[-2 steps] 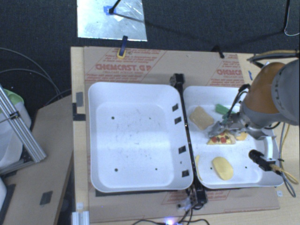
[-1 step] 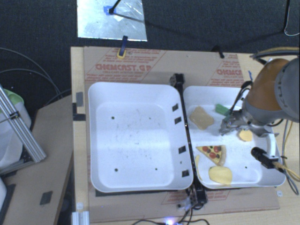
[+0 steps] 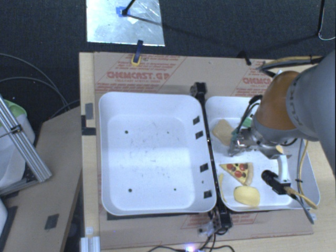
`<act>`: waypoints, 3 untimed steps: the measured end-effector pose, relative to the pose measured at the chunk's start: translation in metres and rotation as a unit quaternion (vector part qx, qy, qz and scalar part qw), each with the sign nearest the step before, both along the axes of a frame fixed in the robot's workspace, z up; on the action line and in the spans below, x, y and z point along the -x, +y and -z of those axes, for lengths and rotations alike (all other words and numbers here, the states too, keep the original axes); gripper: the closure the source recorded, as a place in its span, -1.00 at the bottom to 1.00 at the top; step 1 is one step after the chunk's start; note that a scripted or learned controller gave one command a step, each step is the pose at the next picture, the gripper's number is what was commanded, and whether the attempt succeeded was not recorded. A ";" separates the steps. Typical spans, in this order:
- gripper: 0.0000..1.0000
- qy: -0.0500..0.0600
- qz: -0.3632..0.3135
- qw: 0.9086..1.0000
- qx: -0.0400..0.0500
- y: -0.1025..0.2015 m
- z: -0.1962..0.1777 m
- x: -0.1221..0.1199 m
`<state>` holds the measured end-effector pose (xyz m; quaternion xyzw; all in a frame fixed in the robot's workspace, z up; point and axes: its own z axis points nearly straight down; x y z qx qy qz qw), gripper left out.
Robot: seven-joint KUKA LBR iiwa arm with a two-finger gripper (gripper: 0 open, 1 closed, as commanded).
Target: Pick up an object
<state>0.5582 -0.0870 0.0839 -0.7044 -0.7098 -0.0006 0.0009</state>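
Your hand [image 3: 234, 147] hangs low over the right bin [image 3: 307, 164]; I cannot tell its opening. Centre over the pizza slice [image 3: 238, 171] before closing.

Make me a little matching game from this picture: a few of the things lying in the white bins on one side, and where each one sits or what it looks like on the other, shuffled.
Things:
1. pizza slice toy
2. yellow lump
3. tan flat piece
4. tool

Descriptions:
A. at the near edge of the right bin, round and pale yellow
B. triangle with red dots, middle of the right bin
C. metal, at the arm's end, hanging over the right bin
D. beige, by the divider, towards the right bin's far side

Pairs: 1-B, 2-A, 3-D, 4-C
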 end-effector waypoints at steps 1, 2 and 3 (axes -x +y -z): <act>1.00 -0.002 -0.001 1.000 0.000 0.064 -0.105 0.045; 1.00 0.000 -0.003 1.000 -0.001 0.159 -0.100 0.073; 1.00 -0.003 0.006 1.000 0.002 0.089 -0.101 0.025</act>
